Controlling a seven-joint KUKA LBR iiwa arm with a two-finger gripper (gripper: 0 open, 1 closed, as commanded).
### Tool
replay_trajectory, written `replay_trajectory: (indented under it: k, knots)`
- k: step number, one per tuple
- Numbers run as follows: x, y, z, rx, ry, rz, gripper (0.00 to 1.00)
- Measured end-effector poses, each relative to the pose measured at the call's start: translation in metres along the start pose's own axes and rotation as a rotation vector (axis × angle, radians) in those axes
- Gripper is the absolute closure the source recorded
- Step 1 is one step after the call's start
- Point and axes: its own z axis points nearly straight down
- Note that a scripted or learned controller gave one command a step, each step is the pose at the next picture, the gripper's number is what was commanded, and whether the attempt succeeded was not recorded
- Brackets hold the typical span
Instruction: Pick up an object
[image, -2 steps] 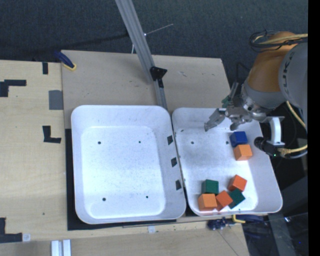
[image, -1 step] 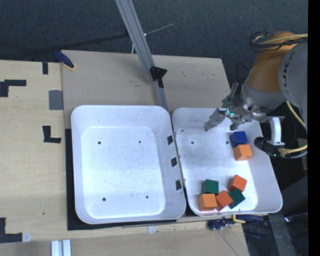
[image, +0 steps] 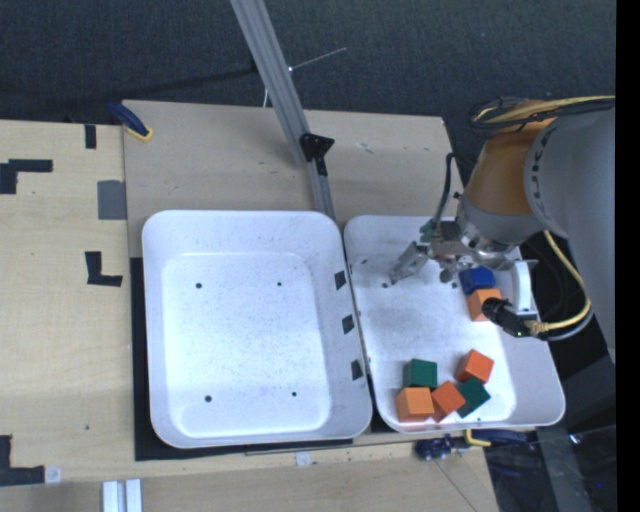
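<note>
The grey two-finger gripper (image: 405, 268) hangs over the upper part of the right-hand shallow white bin (image: 385, 320), and its fingers stand apart with nothing between them; they point toward the bin's left wall. Above it the grey arm with its orange band (image: 500, 180) comes in from the right, trailing yellow cables.

Just to the right of the gripper, against the right-hand bin's far side, sit a small blue block (image: 478, 280) and a small orange block (image: 483, 302) touching one another, partly under the wrist.

Down in the near end of that same bin lies a huddle of blocks: a dark green cube (image: 421, 373), an orange cube (image: 414, 403) right below it, a third orange block (image: 447, 399) beside that, another orange one (image: 478, 366) up to the right, and a dark green piece (image: 474, 397) tucked beneath it.

To the left of the right-hand bin, edge to edge with it, sits the larger white bin (image: 160, 300). A grey metal bar (image: 285, 85) slants over the bench beyond both bins.
</note>
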Motion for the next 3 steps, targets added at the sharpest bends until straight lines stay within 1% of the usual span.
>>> replay_trajectory:
  k: [1,2,3]
  knots:
    - [0.001,-0.001,0.045,-0.002,-0.001,0.001,0.0]
    - [0.001,0.0,0.032,-0.005,0.0,-0.001,1.0]
    - [-0.001,0.004,-0.011,-0.011,0.0,0.001,1.0]
